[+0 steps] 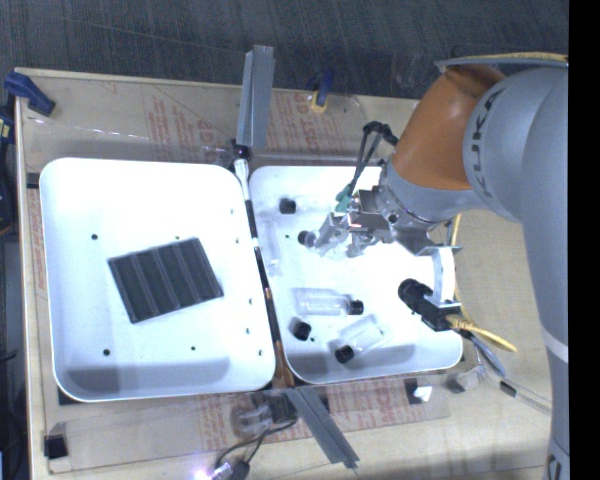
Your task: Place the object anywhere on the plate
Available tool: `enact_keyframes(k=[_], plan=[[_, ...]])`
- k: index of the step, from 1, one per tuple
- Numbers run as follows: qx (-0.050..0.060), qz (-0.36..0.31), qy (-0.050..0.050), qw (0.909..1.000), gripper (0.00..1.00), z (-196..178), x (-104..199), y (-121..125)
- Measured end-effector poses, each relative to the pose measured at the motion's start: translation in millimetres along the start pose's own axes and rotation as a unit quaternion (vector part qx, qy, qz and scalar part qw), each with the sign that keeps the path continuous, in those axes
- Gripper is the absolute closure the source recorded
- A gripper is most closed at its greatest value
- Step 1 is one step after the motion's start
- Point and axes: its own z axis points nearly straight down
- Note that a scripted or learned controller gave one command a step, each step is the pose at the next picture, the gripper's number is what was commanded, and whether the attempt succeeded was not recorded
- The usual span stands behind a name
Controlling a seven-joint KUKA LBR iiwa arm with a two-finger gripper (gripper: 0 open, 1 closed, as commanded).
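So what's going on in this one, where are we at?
The grey arm reaches in from the right, with its gripper over the right bin, where two clear bottles with black caps and a few small black pieces lie. The dark ribbed plate sits in the left bin; no object has been placed on it yet.

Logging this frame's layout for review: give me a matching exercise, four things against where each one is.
Things:
1 ribbed dark plate
2 gripper
3 clear vial
4 blue clamp

Places:
A bench, upper left corner, outside the bins
B in the left bin
C over the upper half of the right bin
D lying in the right bin's lower half

Pairs: 1-B, 2-C, 3-D, 4-A
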Motion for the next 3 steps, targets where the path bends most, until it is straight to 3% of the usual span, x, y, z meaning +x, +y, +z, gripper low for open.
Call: enact_keyframes(k=[1,2,3], plan=[[0.002,0.039,0.000,0.9992,1.00,34,81,60],[0.001,0.069,0.000,0.9976,1.00,33,161,105],[0.003,0.189,0.000,0.9819,1.00,34,201,39]])
